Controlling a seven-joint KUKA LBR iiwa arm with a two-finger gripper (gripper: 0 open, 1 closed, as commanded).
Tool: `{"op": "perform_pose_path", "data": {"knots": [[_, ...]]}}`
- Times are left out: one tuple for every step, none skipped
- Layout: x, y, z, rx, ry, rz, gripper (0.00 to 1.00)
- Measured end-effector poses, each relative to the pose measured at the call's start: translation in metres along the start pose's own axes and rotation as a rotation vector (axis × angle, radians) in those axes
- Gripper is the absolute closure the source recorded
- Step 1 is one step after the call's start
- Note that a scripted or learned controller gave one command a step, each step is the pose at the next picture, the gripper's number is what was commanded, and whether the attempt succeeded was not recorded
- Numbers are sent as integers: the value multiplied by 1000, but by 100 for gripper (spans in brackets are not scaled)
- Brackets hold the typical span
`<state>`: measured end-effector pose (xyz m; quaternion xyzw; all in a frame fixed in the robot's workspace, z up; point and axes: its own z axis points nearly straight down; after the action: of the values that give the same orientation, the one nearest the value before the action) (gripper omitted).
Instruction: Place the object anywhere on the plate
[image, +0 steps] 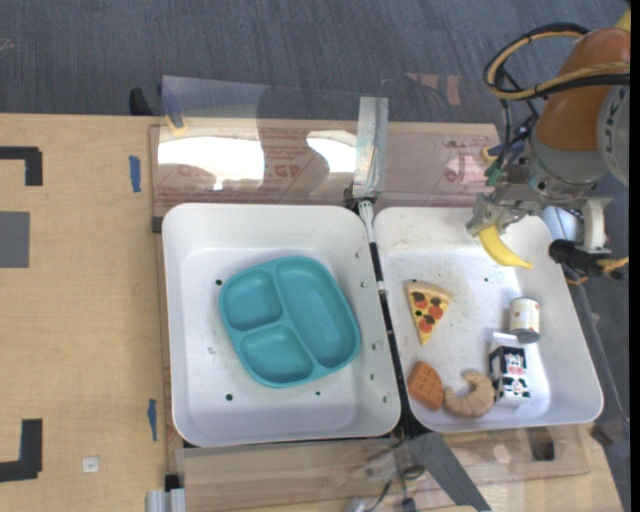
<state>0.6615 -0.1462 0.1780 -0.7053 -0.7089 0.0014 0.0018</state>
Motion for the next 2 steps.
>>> {"op": "perform_pose_path", "data": {"knots": [[101, 7, -4, 1, 4, -7, 100], [204, -52, -36, 0, 4, -9, 100]]}}
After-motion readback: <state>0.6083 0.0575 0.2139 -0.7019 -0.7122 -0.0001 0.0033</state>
